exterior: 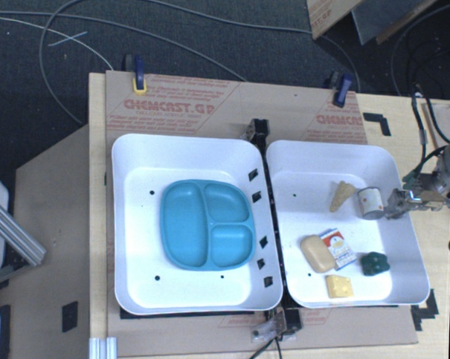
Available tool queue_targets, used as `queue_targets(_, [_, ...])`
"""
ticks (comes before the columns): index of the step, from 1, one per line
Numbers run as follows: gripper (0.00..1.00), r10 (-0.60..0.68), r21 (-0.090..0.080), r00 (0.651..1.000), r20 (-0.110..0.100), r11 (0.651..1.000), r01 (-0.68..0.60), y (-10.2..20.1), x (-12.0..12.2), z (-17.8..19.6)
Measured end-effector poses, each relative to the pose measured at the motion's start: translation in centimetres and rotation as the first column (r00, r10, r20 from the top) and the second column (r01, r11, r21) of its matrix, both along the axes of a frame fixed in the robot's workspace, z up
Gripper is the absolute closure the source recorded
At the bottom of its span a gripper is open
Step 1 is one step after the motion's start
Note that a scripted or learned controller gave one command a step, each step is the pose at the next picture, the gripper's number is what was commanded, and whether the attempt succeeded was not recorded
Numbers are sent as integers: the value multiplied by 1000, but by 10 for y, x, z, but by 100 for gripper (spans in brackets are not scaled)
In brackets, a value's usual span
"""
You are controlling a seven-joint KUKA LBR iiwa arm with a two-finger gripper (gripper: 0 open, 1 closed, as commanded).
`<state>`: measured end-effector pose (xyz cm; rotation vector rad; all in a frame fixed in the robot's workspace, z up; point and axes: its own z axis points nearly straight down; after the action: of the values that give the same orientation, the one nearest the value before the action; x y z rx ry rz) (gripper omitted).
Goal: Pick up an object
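The right bin (pixel 399 283) holds several small objects. A tan wedge (pixel 343 194) lies near its back, with a small silver cylinder (pixel 369 203) just to its right. Toward the front lie a tan bread-like lump (pixel 317 254), a red, white and blue box (pixel 340 248), a dark green piece (pixel 374 263) and a yellow block (pixel 340 286). My gripper (pixel 403 199) reaches in over the bin's right rim, right beside the silver cylinder. Whether it touches the cylinder is unclear at this size.
The left bin (pixel 136 171) holds a blue divided plate (pixel 207 224). A black hinge strip (pixel 262 214) runs between the bins. Clamps (pixel 140 78) and cables sit at the bench's back edge, and a cardboard box (pixel 333 10) lies beyond it.
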<state>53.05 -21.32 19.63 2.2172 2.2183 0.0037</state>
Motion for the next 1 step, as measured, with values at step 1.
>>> queue_targets(1, [100,1,0,1000,1,1000,-1,0,1,47])
